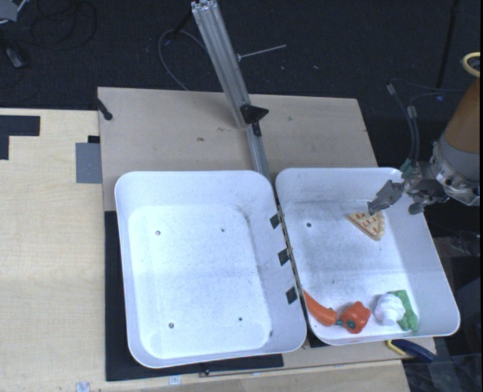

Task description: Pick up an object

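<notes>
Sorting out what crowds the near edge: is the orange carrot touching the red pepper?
Touching. The camera view shows the carrot's tip running straight into the red pepper, with no white bin floor between them.

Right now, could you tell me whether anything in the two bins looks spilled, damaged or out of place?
Nothing stands out. The right bin holds a tan wedge near the gripper, and an orange piece, red piece and white-and-green piece along its near edge, all lying inside.

In the right bin [437, 276] lie a tan wedge [367, 223], flat near the far side, and along the near edge an orange carrot [320, 309], a red-orange pepper [355, 317], and what may be white-and-green cauliflower [395, 309].
</notes>
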### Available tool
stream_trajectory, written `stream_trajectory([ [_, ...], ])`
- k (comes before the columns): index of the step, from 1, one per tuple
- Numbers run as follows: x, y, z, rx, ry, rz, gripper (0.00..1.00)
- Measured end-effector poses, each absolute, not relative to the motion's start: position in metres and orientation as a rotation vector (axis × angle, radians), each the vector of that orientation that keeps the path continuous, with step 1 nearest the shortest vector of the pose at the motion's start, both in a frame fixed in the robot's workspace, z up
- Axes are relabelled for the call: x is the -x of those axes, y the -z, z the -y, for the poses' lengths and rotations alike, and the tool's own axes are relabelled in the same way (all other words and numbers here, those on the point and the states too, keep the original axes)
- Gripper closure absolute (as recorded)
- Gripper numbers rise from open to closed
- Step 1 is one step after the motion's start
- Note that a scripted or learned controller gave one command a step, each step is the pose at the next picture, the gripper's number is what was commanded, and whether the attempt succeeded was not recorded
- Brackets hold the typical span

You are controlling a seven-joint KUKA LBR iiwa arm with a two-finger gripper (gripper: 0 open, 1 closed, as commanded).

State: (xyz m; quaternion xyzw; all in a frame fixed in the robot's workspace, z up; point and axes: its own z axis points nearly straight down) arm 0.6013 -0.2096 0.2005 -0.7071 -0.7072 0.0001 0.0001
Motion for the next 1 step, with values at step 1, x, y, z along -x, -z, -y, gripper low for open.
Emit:
stream_trajectory([
  [1, -0.6565, -0.1180, 0.1977, 2.223, 0.002, 2.224, 0.00],
])
